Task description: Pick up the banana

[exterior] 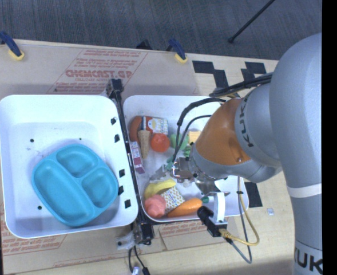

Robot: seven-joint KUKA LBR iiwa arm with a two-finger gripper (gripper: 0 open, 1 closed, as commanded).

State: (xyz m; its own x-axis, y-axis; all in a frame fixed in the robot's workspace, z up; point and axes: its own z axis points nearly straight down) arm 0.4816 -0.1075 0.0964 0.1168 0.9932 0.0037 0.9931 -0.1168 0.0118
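The banana is small and yellow and lies in the right bin near its front left corner. It is curved, with one tip pointing right toward the arm. My gripper hangs below the orange wrist band, just above and to the right of the banana, close to its right tip. The wrist hides much of the bin's right half.
Around the banana lie a pink round item, a patterned packet and a carrot. Farther back are a red tomato and a small carton. The left bin holds a blue divided plate.
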